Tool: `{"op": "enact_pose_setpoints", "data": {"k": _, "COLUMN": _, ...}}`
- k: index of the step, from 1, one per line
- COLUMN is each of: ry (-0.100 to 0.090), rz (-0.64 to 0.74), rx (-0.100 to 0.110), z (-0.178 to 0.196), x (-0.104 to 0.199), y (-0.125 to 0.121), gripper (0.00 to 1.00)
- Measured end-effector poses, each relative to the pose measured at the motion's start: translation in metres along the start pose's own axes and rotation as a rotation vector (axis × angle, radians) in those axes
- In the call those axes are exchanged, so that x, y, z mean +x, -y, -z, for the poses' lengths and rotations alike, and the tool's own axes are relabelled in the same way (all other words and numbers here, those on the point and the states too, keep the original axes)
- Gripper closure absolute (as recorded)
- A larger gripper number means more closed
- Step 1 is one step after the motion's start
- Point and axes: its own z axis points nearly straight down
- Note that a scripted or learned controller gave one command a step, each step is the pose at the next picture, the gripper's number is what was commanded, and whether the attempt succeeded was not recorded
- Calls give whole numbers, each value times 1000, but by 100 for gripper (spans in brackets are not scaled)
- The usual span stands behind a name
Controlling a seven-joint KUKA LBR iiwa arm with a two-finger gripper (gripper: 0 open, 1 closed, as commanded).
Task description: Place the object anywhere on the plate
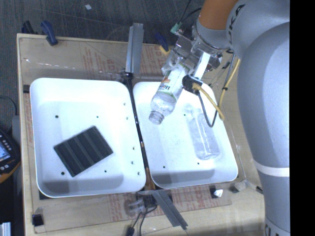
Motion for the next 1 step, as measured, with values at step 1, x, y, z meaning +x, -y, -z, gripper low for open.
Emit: {"op": "enact_pose_setpoints", "data": {"k": 1, "ry": 0, "rz": -172, "rx": 1, "z": -45, "x": 10, "y": 19, "gripper": 100}}
